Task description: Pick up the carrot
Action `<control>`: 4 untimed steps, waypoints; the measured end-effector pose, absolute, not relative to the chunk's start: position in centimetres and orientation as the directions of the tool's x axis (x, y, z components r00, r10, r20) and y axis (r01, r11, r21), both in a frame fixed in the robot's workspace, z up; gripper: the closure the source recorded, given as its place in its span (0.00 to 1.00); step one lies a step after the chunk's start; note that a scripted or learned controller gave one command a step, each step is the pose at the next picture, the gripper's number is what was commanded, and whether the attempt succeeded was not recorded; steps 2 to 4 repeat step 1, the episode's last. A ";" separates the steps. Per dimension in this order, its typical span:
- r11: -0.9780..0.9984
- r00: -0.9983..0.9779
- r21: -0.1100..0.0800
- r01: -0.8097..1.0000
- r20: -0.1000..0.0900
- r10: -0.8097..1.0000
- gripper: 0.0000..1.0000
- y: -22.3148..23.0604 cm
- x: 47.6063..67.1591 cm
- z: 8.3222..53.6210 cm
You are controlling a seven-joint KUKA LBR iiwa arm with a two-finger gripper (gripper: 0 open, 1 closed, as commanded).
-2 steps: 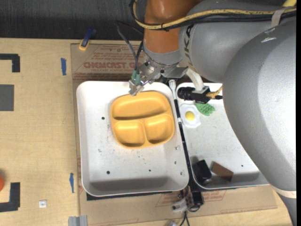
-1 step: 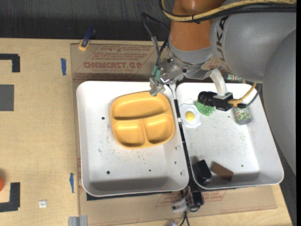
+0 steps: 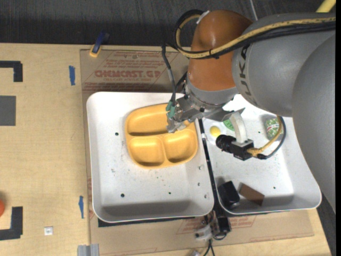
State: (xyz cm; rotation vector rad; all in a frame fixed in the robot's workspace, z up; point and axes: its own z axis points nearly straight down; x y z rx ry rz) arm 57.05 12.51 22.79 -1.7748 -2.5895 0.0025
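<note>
Gripper [image 3: 175,122] hangs over the yellow tray's [image 3: 154,143] right rim (grip state unreadable); carrot possibly hidden beneath the arm.

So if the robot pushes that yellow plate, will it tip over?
Probably not. The yellow plate looks wide and shallow, lying flat on the left bin, so it should slide. It looks like stiff, light plastic with three compartments, so a small nudge might move it.

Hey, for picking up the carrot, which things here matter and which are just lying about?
Job: claw, above the plate in the left bin. Which item is the carrot, I cannot tell.
Lying about: plate; in the right bin, black box, brown block, green piece.
</note>
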 end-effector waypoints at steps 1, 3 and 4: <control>0.182 -0.182 0.003 0.983 -0.001 0.983 1.00 9.9 60.8 26.8; 0.182 -0.182 0.003 0.983 -0.001 0.983 1.00 9.9 60.8 26.8; 0.182 -0.182 0.003 0.983 -0.001 0.983 1.00 9.9 60.8 26.8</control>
